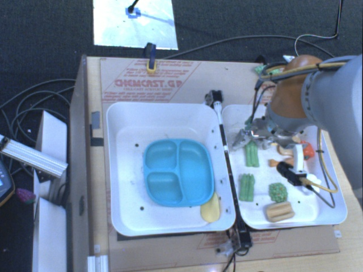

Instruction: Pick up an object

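— Where's your tool?
— My metal tool (253, 136) hangs over the right shallow white plastic bin (326, 211), just above a ribbed green stick-shaped toy (252, 154). Its opening, I cannot tell.
— Nearby?
— A knobbly green broccoli piece (277, 192), a tan bread-shaped block (279, 211).

Cables (34, 95) and a metal sheet (133, 16) surround the bench.

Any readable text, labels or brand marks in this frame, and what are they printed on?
"CHEMCAST GP": large red letters on the brown sheet behind the left bin.
Small red print above and below that word, on the same sheet: too blurred to read.
Red print on the sheet's front strip, below the bins: too blurred to read.
No other readable text.
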Robot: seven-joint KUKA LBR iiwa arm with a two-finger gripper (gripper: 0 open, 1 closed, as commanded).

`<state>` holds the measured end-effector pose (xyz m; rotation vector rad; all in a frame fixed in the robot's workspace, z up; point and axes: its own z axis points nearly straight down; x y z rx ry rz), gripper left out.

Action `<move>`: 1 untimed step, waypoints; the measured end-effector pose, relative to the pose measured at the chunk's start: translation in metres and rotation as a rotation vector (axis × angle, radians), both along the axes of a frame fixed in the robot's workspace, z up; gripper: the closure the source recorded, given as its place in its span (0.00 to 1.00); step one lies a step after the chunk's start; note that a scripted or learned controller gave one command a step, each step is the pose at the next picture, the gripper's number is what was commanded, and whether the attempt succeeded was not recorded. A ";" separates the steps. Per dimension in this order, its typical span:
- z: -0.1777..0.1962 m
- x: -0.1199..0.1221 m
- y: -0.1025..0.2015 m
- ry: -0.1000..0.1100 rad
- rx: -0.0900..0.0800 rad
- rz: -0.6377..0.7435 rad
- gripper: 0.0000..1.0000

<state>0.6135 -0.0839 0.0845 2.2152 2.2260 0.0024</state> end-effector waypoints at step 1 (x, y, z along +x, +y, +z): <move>0.011 0.001 0.000 -0.002 0.000 0.000 1.00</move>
